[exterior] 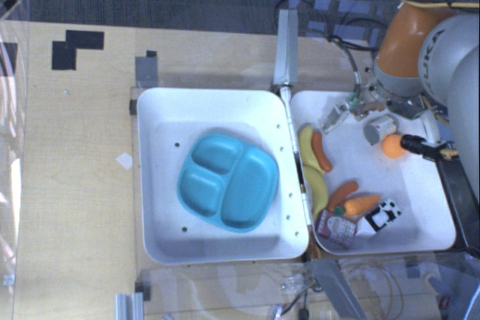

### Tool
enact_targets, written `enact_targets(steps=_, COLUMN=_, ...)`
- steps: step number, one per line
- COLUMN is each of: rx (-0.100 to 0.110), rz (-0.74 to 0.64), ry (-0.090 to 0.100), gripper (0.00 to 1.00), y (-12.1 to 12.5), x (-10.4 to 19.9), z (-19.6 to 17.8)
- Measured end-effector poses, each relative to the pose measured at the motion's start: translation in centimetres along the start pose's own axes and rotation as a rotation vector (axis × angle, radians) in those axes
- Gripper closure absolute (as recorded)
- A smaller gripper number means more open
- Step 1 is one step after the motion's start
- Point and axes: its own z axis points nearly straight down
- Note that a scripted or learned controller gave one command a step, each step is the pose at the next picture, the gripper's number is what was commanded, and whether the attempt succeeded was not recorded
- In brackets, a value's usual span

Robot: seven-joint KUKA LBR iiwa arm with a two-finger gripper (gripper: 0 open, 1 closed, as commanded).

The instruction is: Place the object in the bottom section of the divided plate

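Observation:
A blue divided plate (229, 180) lies in the middle of the left bin (161, 236), with two small sections on its left and one large section on its right. My gripper (352, 122) hangs over the back part of the right bin (442, 232). It is open with nothing between its fingers. An orange ball (392, 145) lies just to its right. A red sausage (322, 151) and a yellow banana (313, 174) lie to its front left, near the wall between the bins.
At the front of the right bin lie an orange carrot (363, 204), a second reddish piece (342, 194), a black-and-white object (383, 215) and a dark red packet (337, 228). A metal post (285, 49) stands behind the bins.

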Motion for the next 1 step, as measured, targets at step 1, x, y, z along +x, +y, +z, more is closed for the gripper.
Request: enact_targets(steps=1, rx=0.000, rz=0.001, ry=-0.001, gripper=0.00, y=-0.03, x=-0.04, z=0.02)
